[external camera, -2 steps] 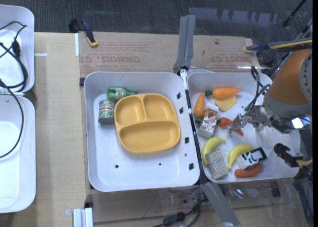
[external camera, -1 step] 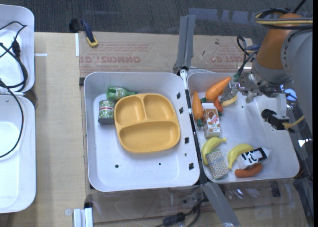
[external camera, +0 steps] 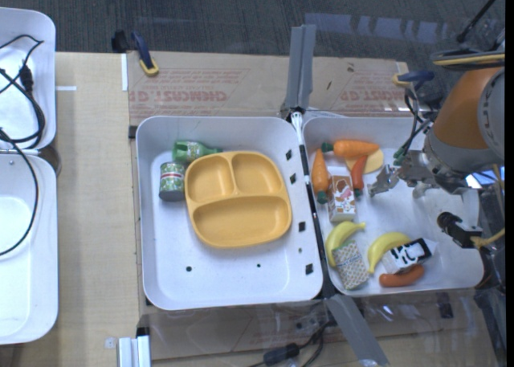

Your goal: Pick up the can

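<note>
Nearest the camera, along the front of the right bin (external camera: 450, 281), lie a patterned pouch (external camera: 351, 265), two bananas (external camera: 344, 235) (external camera: 385, 247), a black-and-white packet (external camera: 409, 253) and a red sausage-shaped toy (external camera: 401, 277). Further back in that bin sit a small carton (external camera: 342, 197), a red pepper (external camera: 357, 173), and two carrots, one (external camera: 320, 171) against the divider and one (external camera: 354, 148) near the back wall.

The left bin (external camera: 161, 277) holds a yellow divided plate (external camera: 238, 197) in its middle. The can (external camera: 172, 181), green-labelled, stands just left of the plate, touching or nearly touching its rim. A green bottle (external camera: 191, 150) lies on its side right behind the can.

The grey arm (external camera: 474, 112), with its orange band, reaches in from the right over the right bin. Its hand (external camera: 384, 181) points left, hanging near the red pepper, well apart from the can. The fingers look slightly spread, with nothing between them.

Both bins rest on a pale wooden surface (external camera: 88, 197).
</note>
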